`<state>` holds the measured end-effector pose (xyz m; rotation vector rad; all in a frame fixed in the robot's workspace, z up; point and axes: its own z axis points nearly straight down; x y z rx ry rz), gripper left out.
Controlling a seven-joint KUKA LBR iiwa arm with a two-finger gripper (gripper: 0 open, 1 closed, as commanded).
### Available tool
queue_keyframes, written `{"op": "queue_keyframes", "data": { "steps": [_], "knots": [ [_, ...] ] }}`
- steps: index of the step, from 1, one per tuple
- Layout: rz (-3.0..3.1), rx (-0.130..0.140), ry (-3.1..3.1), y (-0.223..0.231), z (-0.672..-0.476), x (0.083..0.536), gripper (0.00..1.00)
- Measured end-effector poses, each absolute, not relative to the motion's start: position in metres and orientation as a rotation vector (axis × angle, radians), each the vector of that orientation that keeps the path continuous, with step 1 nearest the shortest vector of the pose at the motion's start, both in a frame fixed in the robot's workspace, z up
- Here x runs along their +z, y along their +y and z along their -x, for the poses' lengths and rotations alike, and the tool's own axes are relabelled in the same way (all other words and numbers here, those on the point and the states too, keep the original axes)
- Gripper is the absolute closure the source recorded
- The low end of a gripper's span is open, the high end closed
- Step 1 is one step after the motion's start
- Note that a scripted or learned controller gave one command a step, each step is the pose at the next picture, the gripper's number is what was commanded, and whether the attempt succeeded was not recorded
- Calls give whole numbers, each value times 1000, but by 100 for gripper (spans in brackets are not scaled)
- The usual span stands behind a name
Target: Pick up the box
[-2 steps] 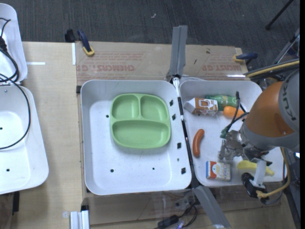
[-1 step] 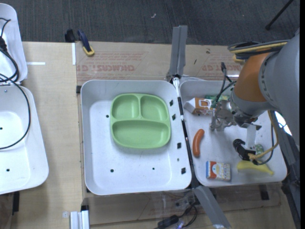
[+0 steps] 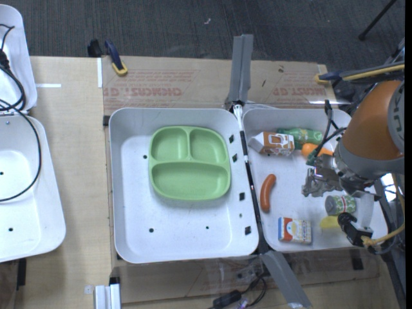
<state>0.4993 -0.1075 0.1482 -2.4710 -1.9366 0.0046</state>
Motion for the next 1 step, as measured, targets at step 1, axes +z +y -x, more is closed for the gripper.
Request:
{"op": "queue_keyframes", "data": {
  "steps": [1],
  "knots": [
    [2557,6,-1823,-120,-567,110,0]
  ]
}}
